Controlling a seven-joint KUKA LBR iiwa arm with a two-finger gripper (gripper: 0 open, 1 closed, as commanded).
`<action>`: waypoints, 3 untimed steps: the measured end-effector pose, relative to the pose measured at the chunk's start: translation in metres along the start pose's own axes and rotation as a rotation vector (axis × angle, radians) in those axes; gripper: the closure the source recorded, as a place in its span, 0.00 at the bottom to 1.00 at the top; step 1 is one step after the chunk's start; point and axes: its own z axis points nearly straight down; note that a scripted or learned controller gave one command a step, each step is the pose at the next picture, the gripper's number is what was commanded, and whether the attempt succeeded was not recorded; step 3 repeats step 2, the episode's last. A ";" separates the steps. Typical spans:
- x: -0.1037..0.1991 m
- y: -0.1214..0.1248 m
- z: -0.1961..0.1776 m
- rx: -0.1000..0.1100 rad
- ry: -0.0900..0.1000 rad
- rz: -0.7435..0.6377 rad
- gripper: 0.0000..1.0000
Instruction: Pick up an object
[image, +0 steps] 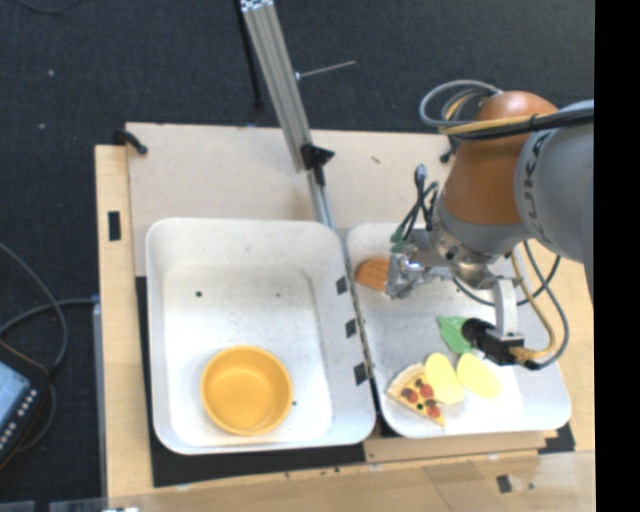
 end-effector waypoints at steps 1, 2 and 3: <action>0.048 0.008 0.008 0.002 -0.001 0.003 1.00; 0.106 0.019 0.001 0.003 -0.002 0.006 1.00; 0.106 0.019 0.001 0.003 -0.002 0.006 1.00</action>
